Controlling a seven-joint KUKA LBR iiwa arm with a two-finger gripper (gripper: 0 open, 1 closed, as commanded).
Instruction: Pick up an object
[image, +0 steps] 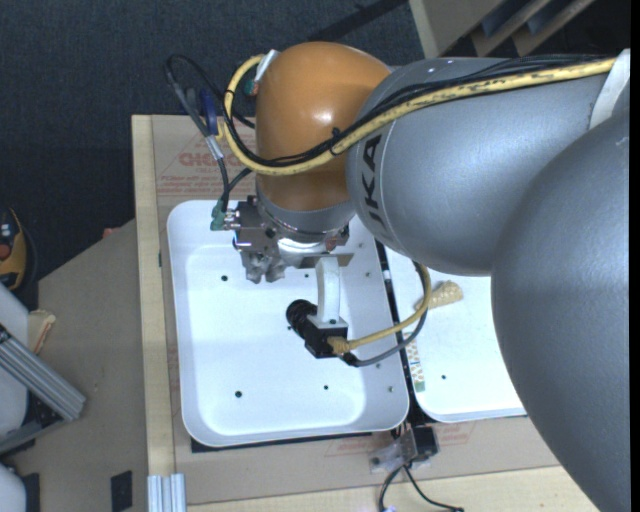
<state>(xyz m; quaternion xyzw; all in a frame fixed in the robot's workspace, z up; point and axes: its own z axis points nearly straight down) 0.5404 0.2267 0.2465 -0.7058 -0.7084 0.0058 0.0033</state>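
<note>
Tan object, small, pale yellowish-brown, irregular in outline, lying in the right-hand bin near its left wall, close under the edge of the arm; too small for finer detail; nearest the camera, brown bench edge; then the left-hand bin, white, shallow, dotted with a few dark specks; over its far half, the gripper, hanging low, well apart from the tan object; spread or pressed together, cannot tell; farther back, the orange band.
</note>
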